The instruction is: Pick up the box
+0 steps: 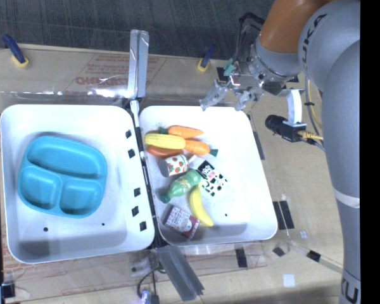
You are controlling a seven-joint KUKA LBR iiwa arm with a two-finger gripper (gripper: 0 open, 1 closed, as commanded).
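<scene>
Carrots (189,139) number two, bananas (201,208) one, boxes (212,179) one.

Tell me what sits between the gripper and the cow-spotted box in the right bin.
In the camera view, bare white bin floor lies between the gripper and the spotted box; the carrots lie just left of that line.

Gripper (227,98) seen above far rim of right bin (256,170), fingers spread, nothing held. Black-and-white box (212,180) seen in right bin among corn (164,142), carrots (189,139), banana (200,207). Blue tray (63,176) seen in left bin (12,233).
</scene>
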